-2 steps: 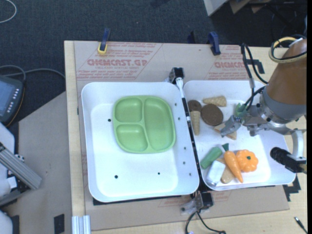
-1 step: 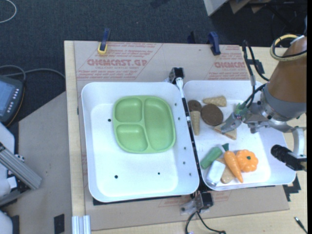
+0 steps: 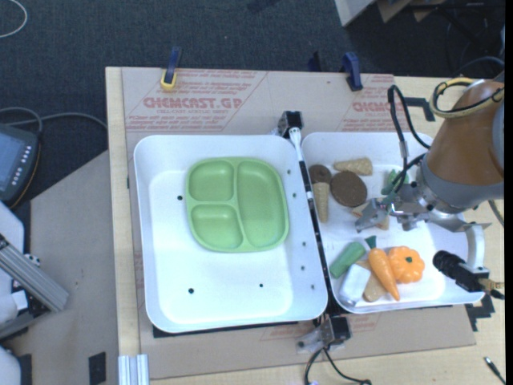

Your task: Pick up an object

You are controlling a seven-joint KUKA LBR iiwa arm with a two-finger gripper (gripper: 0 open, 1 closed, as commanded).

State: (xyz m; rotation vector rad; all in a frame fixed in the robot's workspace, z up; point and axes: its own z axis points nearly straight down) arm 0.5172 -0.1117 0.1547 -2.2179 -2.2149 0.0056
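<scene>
camera view | claw (image 3: 375, 215) mid right bin (image 3: 417, 299) | carrot (image 3: 382, 272) near front rim

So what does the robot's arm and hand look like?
The arm is fat and round, with a shiny orange band and a grey ring under it. Black cables loop along its side. Its hand is made of grey metal parts, small next to the arm. A black knob sticks out nearby.

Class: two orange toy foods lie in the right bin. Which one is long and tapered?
The carrot: long, tapering to a point. The pumpkin beside it is round.
</scene>
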